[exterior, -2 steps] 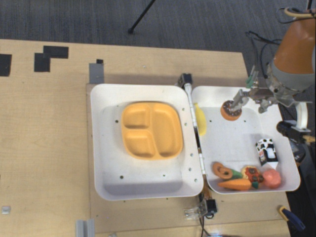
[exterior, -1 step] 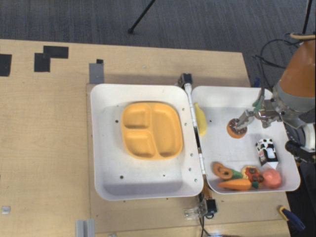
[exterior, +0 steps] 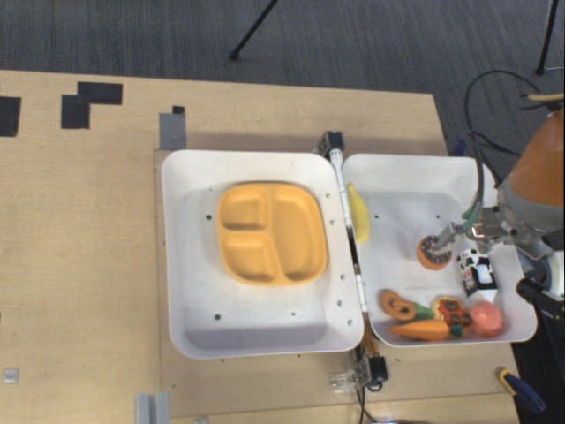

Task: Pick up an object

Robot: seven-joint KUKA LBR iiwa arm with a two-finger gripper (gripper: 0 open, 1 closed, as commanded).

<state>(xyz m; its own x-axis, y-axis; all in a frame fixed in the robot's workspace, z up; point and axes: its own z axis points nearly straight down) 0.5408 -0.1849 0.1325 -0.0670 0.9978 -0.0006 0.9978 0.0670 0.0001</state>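
My jaws [exterior: 459, 230] hung low in the right bin [exterior: 402, 179], spread I couldn't tell how wide, the chocolate doughnut [exterior: 433, 253] just beside them; closing off-centre risked nudging it away rather than gripping it.

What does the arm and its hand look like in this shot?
A rounded orange band sits over a grey section of the arm. Below it is a metallic silver hand with thin fingers. A black cable loops on the floor behind it.
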